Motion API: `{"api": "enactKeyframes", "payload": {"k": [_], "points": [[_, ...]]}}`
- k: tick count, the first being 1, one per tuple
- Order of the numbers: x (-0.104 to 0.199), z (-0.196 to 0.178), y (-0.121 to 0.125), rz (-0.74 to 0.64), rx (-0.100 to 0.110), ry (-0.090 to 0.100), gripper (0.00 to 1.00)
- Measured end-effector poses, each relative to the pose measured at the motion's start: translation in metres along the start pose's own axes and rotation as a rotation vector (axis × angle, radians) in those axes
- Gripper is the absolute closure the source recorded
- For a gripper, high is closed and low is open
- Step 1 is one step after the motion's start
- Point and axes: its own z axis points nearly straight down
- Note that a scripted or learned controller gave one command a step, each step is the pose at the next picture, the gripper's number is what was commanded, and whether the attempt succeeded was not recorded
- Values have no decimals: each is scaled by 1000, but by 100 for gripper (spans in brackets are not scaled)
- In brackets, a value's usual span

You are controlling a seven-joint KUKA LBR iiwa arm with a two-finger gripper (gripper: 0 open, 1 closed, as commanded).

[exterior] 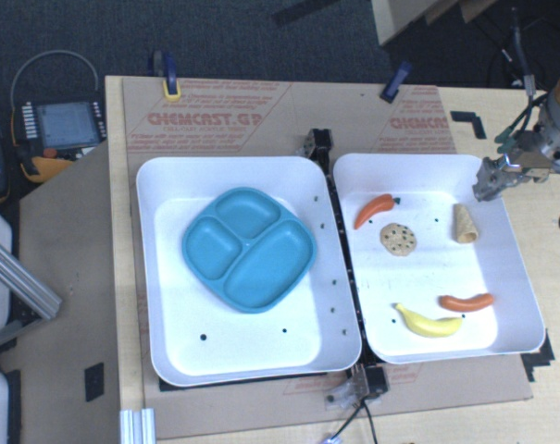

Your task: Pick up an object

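The claw [491, 179] hangs by the right bin's [511, 248] far edge, grip state unclear. Nearest cone [465, 222] looks light and crumbly, so it'd want gentle pinching mid-body.

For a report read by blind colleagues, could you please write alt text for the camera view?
The end effector hovers at the far right edge of the right bin, which holds a chili pepper, cookie, cone, sausage and banana. The left bin holds a blue divided plate.
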Motion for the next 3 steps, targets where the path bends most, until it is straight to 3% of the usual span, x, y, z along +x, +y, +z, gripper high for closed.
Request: {"api": "enactKeyframes", "payload": {"k": [2, 3], "points": [[109, 30, -22, -1, 3, 1, 100], [162, 23, -39, -1, 1, 1, 100]]}}
